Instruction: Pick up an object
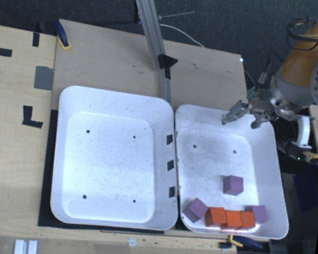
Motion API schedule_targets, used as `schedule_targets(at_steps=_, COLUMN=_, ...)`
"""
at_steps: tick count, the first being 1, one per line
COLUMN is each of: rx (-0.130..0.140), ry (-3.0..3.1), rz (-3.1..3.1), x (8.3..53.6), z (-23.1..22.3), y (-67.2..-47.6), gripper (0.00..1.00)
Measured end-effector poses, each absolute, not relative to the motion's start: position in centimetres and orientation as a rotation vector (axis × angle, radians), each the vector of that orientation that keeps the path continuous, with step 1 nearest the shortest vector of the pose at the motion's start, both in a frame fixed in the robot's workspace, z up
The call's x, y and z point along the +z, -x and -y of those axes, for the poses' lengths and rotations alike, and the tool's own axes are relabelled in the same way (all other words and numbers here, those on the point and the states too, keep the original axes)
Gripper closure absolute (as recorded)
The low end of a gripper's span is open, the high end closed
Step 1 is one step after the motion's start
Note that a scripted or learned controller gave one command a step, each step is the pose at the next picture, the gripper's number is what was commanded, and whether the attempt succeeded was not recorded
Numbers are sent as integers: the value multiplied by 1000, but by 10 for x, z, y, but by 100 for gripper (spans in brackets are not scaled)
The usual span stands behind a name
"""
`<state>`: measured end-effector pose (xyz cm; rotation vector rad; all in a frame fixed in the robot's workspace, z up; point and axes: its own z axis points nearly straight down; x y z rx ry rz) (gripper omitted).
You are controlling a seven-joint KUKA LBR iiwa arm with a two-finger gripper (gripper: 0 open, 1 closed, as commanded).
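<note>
The gripper (244,116) hangs over the far right rim of the right bin (218,126), its two fingers (231,116) spread apart with nothing between them. Both white bins sit on a pale wooden bench (4,143) marked with black tape; the left bin (85,107) is speckled grey. A purple cube (233,185) lies alone mid-bin. Along the near wall lie two more purple blocks (196,208) and what looks like three orange blocks (229,218), touching.
</note>
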<state>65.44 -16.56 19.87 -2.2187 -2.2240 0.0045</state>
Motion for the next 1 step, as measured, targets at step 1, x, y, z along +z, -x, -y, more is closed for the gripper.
schedule_targets(at_steps=1, rx=13, ry=2218, rz=2212, x=112, z=202, y=-602, gripper=0)
